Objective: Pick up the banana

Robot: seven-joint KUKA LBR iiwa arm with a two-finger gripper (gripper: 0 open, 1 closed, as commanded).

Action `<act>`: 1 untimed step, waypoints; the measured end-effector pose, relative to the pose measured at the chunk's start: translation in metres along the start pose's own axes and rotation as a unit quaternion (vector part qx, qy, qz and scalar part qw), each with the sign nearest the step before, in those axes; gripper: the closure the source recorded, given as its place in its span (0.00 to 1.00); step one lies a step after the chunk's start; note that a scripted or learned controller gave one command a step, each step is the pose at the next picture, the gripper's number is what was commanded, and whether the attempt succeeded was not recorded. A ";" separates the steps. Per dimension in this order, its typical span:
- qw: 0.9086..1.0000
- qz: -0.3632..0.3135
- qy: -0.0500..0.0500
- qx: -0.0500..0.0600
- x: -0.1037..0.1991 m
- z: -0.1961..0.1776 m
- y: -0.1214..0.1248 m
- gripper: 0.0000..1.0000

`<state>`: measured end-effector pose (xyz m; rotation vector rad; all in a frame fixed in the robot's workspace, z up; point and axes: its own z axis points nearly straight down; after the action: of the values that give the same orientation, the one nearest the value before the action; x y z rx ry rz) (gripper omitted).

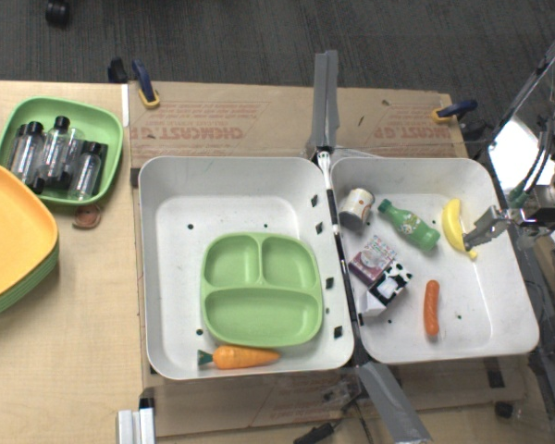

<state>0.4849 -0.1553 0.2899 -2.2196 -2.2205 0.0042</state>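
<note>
A small yellow banana (pixel 453 223) is lying curved beside the green bottle (pixel 410 225), the hand (pixel 478 235) touching it, grip unclear, over the cardboard-covered worktop (pixel 222 123).

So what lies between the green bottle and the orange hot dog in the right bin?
In the camera view, bare white bin floor separates the green bottle from the orange hot dog.

Arm (pixel 546 213) cut off by right frame edge past the wrist. Gripper (pixel 481 229) too small and blurred to read finger spacing. Stacked orange plates (pixel 9 239) cropped at left edge. Labels on small packets (pixel 379 268) illegible. Bottles (pixel 55 155) in green tray indistinct.
</note>
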 end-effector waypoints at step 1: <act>1.000 -0.016 0.001 -0.001 -0.016 0.199 -0.007 0.00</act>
<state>0.4769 -0.1719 0.0910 -2.1848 -2.2550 0.0011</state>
